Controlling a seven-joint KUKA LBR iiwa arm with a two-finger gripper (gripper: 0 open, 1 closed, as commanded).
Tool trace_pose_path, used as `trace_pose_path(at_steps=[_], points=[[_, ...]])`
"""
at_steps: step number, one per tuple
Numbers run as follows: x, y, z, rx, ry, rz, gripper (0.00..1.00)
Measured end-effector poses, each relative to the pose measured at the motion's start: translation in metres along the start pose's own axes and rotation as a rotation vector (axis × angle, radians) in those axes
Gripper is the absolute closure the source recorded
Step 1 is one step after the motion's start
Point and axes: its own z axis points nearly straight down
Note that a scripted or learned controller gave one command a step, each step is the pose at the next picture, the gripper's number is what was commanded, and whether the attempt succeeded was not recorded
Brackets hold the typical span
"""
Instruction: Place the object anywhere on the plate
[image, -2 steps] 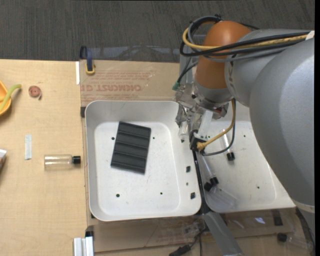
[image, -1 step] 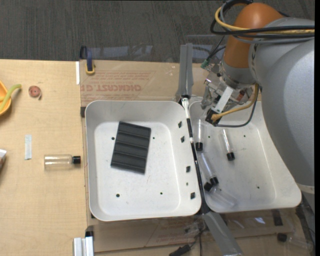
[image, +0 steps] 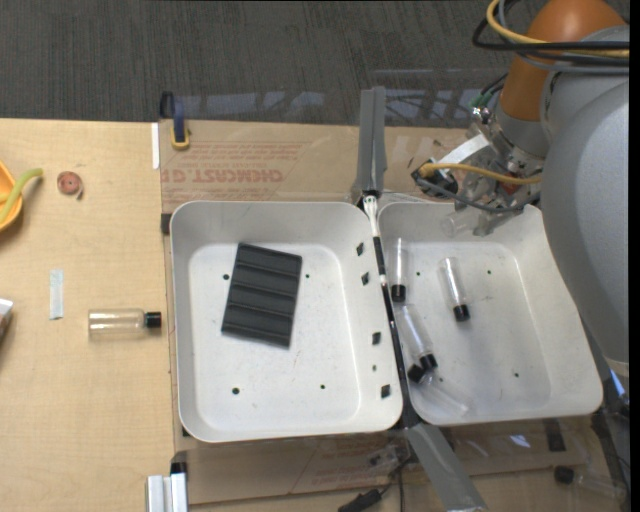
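Gripper (image: 490, 205) hangs over right bin's (image: 560, 400) back rim; whether anything is grasped, cannot tell. Black ridged plate (image: 262, 295) lies in left bin (image: 190, 400). Clear vials (image: 455, 290) lie below-left of gripper, long axes near-far.

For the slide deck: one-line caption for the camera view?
Gripper over right bin's far edge; clear vials inside; dark ridged plate in left bin.

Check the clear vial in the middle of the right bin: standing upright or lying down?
Lying down. The vial rests on its side on the right bin floor, black cap toward the near edge.
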Motion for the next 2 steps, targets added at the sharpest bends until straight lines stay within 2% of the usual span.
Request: trace_pose_path(at_steps=[1,2], points=[[0.020,-0.114,-0.010,0.001,0.002,-0.078,1.00],[-0.013,-0.191,0.001,-0.001,0.002,0.135,1.00]])
